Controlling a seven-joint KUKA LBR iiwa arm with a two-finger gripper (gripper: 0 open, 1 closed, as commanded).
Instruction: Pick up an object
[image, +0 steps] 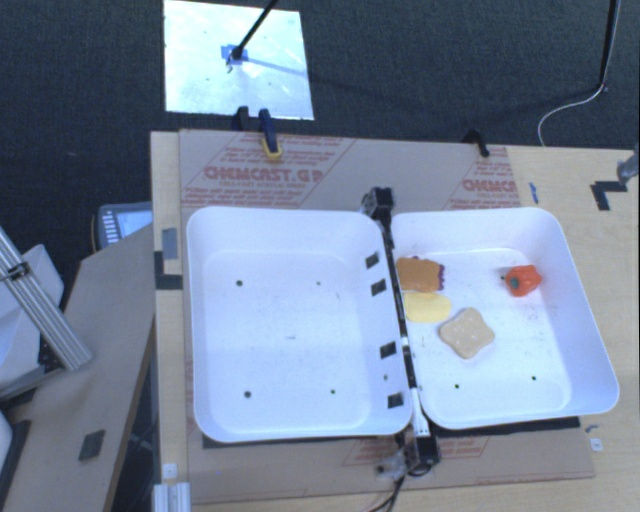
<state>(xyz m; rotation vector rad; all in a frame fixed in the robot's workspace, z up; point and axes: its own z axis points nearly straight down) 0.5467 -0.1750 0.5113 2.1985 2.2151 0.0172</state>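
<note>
While both white bins sit side by side on the table (565, 170), everything worth grabbing is over in the right bin (505, 385), so that's where the action is. Closest to the divider there's an orange-brown piece (418, 272) with a bit of purple along its right edge, and just below it, touching or near enough, a flat yellow piece (427, 307). A tan toast-looking slab (466, 333) lies just beside the yellow one, down and to the right. Well apart from those three, a small red-orange thing (521, 280) with a greenish spot sits toward the far side of the same bin. The left bin (290, 330) has just a few dark dots on its floor. Black clips (380, 288) run down the seam between the bins. As for my jaws, honestly can't tell if they're open or closed right now.
</note>
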